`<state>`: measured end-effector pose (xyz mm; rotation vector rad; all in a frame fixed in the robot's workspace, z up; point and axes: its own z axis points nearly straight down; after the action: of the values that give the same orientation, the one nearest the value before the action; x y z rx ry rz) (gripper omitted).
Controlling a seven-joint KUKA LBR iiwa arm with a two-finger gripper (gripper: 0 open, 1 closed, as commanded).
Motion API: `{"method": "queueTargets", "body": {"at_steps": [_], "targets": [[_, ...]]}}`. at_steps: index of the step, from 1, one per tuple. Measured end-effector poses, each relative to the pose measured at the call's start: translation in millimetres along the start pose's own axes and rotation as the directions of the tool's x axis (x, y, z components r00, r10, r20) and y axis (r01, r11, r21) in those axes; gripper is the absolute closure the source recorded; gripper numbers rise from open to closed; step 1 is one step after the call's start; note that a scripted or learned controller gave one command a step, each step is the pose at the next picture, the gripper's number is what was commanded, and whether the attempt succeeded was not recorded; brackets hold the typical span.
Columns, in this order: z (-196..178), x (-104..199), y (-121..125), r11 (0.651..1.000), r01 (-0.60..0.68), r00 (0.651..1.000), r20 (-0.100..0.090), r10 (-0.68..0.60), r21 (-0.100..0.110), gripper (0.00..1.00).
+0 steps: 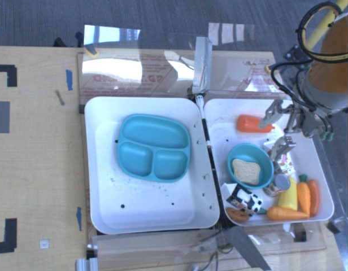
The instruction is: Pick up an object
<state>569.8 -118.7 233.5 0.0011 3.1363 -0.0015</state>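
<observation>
From left: a blue divided plate (153,147) lies in the left bin (100,151); in the right bin (323,176), I see an orange block (252,123) near the far wall, just left of my gripper (280,130), whose fingers look parted and hold nothing. I judge the block light, stiff and slightly slick, best pinched across its short sides.

A pale wooden surface (33,168) spreads across the left, marked with black angular tape pieces (9,75), a grey square (0,117) and short blue tape strips (69,79). Beyond its far edge lies dark grey carpeted floor (162,7). Clear plastic panels (137,72) stand behind the bins, catching bright window-like reflections (112,35).
</observation>
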Motion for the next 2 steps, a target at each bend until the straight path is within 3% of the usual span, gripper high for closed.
{"method": "queueTargets", "body": {"at_steps": [1, 2], "targets": [[132, 15, -15, 1.000, -0.023, 1.000, 0.006, 0.023, 0.000, 0.00], [140, 40, -48, 0.999, -0.045, 0.999, 0.018, 0.045, 0.001, 0.00]]}}
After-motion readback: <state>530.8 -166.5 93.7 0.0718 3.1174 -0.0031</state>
